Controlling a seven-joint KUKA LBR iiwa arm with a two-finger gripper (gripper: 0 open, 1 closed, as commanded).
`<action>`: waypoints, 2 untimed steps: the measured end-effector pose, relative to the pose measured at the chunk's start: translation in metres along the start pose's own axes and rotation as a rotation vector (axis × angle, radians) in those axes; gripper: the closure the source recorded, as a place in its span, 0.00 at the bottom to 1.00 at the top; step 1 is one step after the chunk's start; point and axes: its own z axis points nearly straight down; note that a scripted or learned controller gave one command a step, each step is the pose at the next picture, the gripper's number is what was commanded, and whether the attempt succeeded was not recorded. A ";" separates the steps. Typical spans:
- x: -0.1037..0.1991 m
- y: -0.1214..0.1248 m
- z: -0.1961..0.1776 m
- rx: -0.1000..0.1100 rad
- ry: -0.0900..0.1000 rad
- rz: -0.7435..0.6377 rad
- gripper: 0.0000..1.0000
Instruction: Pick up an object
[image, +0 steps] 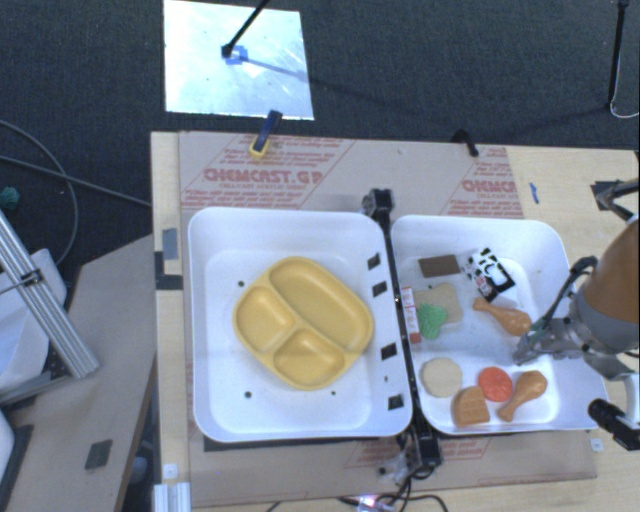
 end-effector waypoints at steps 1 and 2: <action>0.058 -0.001 0.011 0.003 0.003 -0.006 1.00; -0.009 0.037 0.012 0.002 0.000 0.001 1.00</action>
